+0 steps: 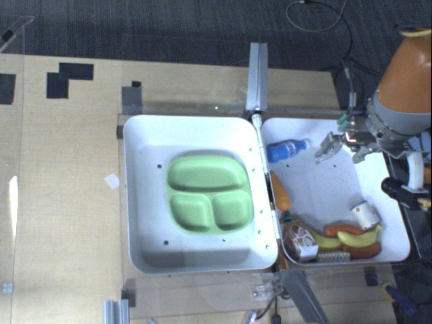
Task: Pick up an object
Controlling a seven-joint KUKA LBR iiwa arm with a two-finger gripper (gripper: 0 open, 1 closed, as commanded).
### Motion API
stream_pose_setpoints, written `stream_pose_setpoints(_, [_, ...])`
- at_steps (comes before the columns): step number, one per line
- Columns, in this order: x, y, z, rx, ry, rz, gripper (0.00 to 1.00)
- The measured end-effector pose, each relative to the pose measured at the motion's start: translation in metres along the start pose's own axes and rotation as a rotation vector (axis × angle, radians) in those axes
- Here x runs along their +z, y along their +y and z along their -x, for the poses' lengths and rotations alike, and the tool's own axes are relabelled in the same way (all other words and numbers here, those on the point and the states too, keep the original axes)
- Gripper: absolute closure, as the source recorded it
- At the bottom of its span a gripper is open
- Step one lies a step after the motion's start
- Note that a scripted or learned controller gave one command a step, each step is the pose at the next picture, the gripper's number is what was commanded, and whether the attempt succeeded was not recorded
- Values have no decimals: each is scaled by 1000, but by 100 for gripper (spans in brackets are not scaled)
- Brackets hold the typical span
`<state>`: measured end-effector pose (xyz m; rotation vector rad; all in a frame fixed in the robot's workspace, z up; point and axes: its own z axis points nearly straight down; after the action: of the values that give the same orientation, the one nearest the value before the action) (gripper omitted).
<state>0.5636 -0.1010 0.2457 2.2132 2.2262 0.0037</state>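
Observation:
In the right bin (398, 201), my gripper (345, 150) hangs over the upper part with its fingers spread open and nothing between them. A blue bottle (287, 149) lies on its side just left of the gripper, apart from it. Along the bin's near edge lie a yellow banana (360, 235), a red sausage-like piece (337, 229), a small white cup (366, 214) and a brown printed packet (300, 240). An orange carrot-like piece (280, 196) rests against the bin's left wall.
The left bin (145, 181) holds a green three-compartment tray (209, 192) in its middle. A metal divider post (257, 79) stands between the bins at the back. The right bin's centre floor is bare.

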Motion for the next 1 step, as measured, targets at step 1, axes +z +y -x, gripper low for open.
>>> stream_pose_setpoints(1, [-11, 2, -1, -4, 0, 4, 100])
